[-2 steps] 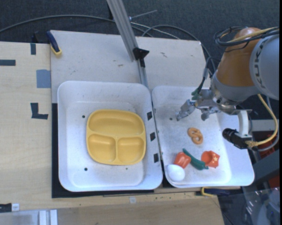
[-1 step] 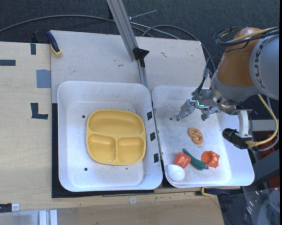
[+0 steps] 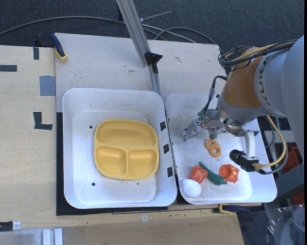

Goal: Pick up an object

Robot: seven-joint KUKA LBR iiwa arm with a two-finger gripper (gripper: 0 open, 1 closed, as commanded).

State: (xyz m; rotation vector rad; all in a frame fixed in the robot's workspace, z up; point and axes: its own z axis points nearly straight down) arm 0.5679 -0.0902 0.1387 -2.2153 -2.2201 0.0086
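The gripper (image 3: 210,131) is poised right of centre above the pretzel (image 3: 212,147), positioned for descent; its state cannot be determined.

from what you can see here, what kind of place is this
Probably a robotics lab bench set up for grasping trials: a robot arm reaches over two white bins, toy food such as a pretzel lies in the right one, and loose cables trail behind.
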